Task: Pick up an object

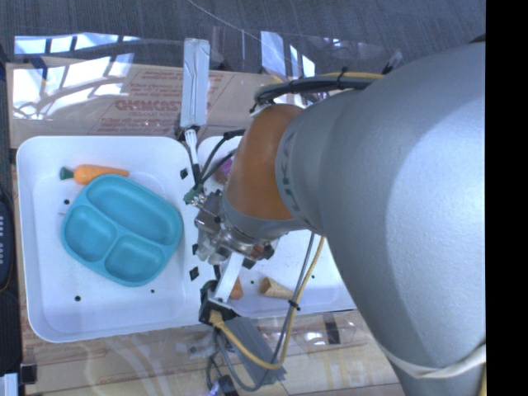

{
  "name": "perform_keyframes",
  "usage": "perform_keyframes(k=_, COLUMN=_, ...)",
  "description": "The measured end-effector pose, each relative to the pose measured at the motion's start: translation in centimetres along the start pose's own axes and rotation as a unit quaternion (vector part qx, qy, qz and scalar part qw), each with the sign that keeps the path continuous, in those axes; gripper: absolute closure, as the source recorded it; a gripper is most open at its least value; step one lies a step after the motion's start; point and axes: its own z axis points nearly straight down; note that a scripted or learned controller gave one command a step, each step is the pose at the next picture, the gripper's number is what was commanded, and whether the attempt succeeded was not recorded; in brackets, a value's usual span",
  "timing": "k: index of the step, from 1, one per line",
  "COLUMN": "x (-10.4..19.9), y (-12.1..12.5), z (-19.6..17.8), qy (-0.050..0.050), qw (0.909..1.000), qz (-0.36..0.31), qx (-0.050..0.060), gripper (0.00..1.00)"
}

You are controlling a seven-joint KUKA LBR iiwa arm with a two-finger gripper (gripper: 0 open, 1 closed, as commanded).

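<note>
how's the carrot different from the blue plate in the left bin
The carrot is orange with a green end, slim and tapered; the blue plate is broad, flat and split into three compartments. The carrot is far smaller and lies along the plate's upper edge, nearer the bin's back wall, while the plate fills the middle. Both rest on the floor of the left bin.

This is a robotics lab or test cell, not a home or shop. A large grey industrial arm (396, 196) with an orange band (257, 165) reaches over a wooden surface (148, 106) printed with faint red lettering. Two shallow white bins (33, 246) sit side by side on it, holding toy-like items: a blue divided plate (121, 228) and a plastic carrot (97, 172). Loose cables (297, 295), yellow and black, trail from the wrist. Clear panels (247, 44) stand at the far edge, and dark ribbed carpet (99, 2) covers the floor beyond.
</note>
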Motion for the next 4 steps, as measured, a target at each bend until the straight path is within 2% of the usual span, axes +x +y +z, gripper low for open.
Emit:
perform_keyframes(k=1, x=0.5, y=-0.3, z=0.0, qy=0.0, qw=0.9971, qz=-0.076, qx=0.001, gripper=1.0)
perform_keyframes(k=2, x=2.2, y=1.3, z=-0.1, qy=0.001, qw=0.9791, qz=-0.203, qx=-0.003, gripper=1.0)
perform_keyframes(k=3, x=7.3, y=1.2, z=2.1, qy=0.0, qw=0.9542, qz=-0.299, qx=-0.003, gripper=1.0)
perform_keyframes(k=4, x=8.9, y=-0.4, z=1.3, qy=0.0, qw=0.9703, qz=-0.242, qx=-0.003, gripper=1.0)
